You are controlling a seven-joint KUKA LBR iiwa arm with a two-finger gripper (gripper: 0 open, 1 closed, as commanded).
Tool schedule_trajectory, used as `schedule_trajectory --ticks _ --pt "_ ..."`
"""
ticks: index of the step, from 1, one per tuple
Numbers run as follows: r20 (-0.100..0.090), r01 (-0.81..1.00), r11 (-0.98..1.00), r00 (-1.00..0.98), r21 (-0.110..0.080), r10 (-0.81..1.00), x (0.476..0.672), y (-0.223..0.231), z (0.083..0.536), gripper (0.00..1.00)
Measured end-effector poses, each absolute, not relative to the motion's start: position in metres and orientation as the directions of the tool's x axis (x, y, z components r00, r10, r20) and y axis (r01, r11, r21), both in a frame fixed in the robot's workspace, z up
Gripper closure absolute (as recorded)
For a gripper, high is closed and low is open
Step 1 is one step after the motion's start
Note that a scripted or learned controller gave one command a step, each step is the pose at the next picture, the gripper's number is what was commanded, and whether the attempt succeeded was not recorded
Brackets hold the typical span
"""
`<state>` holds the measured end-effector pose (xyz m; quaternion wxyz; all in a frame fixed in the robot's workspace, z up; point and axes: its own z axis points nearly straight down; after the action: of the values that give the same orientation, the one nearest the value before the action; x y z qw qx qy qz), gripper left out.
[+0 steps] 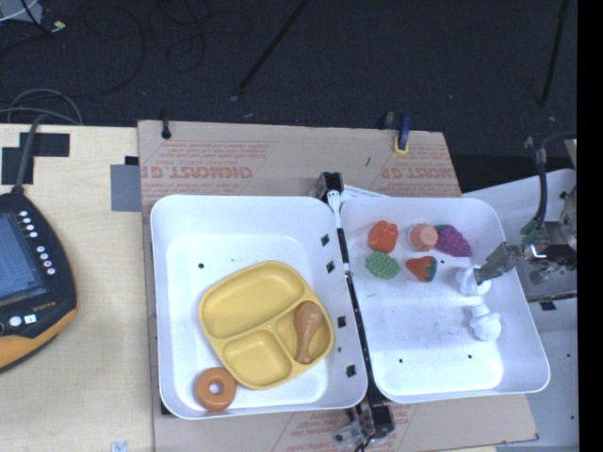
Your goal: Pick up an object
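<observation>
Leftmost, pendant: grey and orange, on the worktop well apart from the bins.
Left bin: holds a yellow divided plate; a drumstick lies in the plate's right compartment; a donut sits just beside the plate's lower left edge.
Right bin: red pepper, green piece, peach piece, strawberry and purple grapes cluster near the top; two white pieces lie near the right wall.
End effector: at the bin's right side, above the upper white piece; grip state, cannot tell.
</observation>
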<state>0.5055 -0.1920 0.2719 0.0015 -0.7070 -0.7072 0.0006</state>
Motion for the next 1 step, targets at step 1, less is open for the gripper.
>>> schedule_trajectory --ticks 1 --pt "-0.004 1.0 0.003 -0.003 0.017 1.0 0.4754 -0.151 0.5479 0.0"
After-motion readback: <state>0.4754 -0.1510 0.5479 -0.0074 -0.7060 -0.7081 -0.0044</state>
